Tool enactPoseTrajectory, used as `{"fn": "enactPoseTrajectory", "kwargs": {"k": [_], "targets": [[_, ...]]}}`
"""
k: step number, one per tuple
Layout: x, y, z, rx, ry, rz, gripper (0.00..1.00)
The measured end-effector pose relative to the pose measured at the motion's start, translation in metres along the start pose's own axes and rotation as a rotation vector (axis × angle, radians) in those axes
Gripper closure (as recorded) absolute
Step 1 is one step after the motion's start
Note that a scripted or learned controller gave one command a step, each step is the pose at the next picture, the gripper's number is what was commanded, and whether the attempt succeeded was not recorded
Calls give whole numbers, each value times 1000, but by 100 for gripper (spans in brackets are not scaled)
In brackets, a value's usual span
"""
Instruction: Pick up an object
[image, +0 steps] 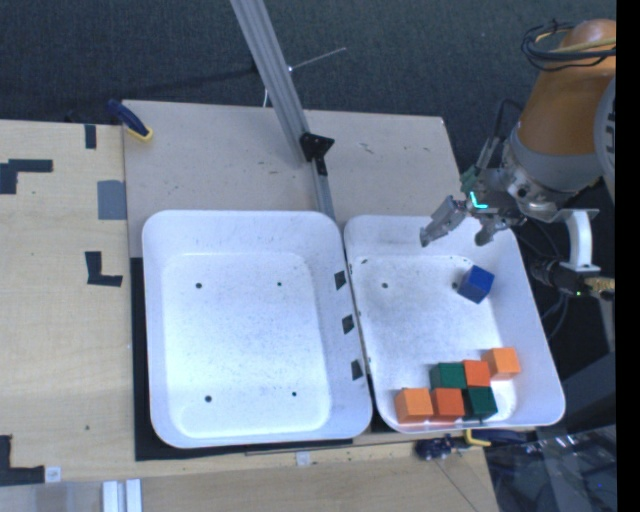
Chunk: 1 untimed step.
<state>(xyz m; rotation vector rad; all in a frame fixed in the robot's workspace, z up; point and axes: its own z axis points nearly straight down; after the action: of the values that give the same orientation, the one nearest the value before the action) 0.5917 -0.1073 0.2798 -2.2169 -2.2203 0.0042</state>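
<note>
Hung the tool (462, 226) over the far edge of the right bin (530, 300), fingers (438, 224) spread apart, nothing between them. Held clear of every block. Carried on the grey arm (560, 110) with its orange band, reaching in over the table's (230, 150) right edge.

Lay alone in the right bin's far half: a blue block (476, 283), tilted on a corner, near the tool but apart from it. Sat bunched along that bin's near edge, toward the table's near right corner: an orange block (413, 403) on the left, another orange block (449, 402) touching it, two green blocks (449, 376) behind and beside, and two more orange blocks (501, 361) at the far right of the cluster.

Stood beside it, toward the table's left, the left bin (160, 300). Slanted across the table's far edge, a metal bar (280, 80), ending in a black clamp (316, 147).
</note>
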Motion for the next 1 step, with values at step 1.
{"fn": "enactPoseTrajectory", "kwargs": {"k": [1], "targets": [[0, 1, -2, -3, -1, -1, 0]]}}
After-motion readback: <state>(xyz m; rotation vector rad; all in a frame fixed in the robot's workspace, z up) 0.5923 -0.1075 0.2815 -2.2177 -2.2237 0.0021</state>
